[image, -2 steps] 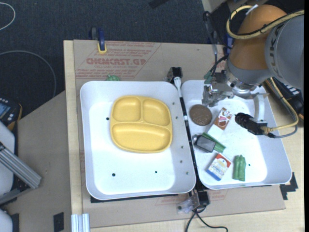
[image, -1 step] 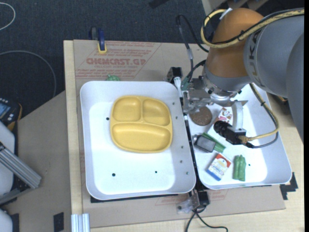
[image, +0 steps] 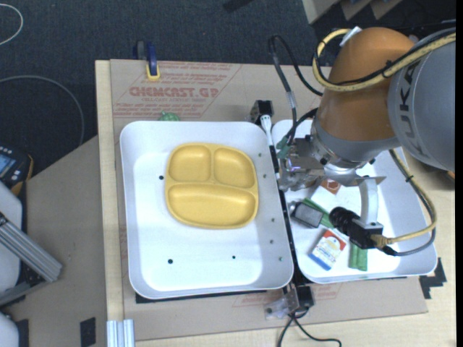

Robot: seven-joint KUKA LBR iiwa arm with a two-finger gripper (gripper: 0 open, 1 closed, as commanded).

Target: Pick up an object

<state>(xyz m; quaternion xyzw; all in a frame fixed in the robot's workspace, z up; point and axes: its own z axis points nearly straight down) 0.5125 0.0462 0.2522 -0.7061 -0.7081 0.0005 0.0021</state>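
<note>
Yellow plastic dominates your left bin (image: 137, 194): a three-compartment plate (image: 212, 185) lies flat near its middle. In your right bin (image: 412, 255), the grey-and-orange arm (image: 362, 100) hangs low over the upper-left corner, hiding its end effector (image: 307, 170); you cannot tell how it is set. Below the arm lie a dark green-edged block (image: 307, 213), a small blue, white and red carton (image: 328, 249), and a green item (image: 358, 257) beside it. Both bins rest on the cardboard-covered tabletop (image: 181, 85).

I see a yellow divided plate (image: 212, 185) lying flat in the left bin (image: 145, 215); small packets (image: 328, 249) lie in the right bin (image: 412, 215).
</note>
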